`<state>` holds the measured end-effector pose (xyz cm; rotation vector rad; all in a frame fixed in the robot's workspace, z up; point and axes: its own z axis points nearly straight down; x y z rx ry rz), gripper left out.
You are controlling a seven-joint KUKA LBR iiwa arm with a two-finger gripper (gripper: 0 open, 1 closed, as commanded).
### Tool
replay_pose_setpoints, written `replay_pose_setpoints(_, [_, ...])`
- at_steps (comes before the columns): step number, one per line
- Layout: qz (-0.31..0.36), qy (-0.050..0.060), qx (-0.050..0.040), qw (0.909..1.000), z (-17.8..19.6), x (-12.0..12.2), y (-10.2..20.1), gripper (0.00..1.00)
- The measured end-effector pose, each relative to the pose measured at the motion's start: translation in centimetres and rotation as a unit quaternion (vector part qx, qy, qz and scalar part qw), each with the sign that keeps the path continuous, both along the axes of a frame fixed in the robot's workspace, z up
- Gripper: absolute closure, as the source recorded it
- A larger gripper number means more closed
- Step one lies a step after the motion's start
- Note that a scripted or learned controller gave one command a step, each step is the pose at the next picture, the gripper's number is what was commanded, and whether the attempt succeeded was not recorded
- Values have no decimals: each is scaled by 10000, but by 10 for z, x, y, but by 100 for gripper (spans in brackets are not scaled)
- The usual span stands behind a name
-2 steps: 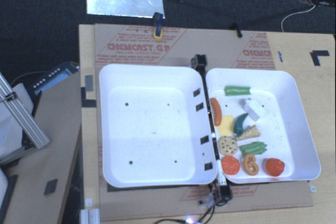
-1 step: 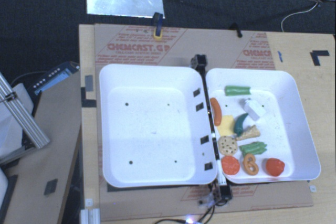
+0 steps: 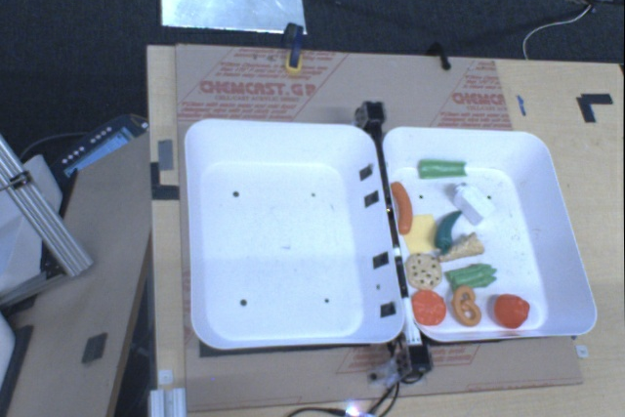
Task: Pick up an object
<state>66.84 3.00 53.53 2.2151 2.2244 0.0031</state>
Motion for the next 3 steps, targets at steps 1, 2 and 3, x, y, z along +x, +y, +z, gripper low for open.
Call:
replay_pose_setpoints(1, [2, 1, 1, 10000, 0, 0, 5, 100])
replay_pose_setpoints(2, [6, 0, 1, 10000, 0, 0, 17, 100])
replay_pose_setpoints(3, [4, -1, 0, 10000, 0, 0, 22, 100])
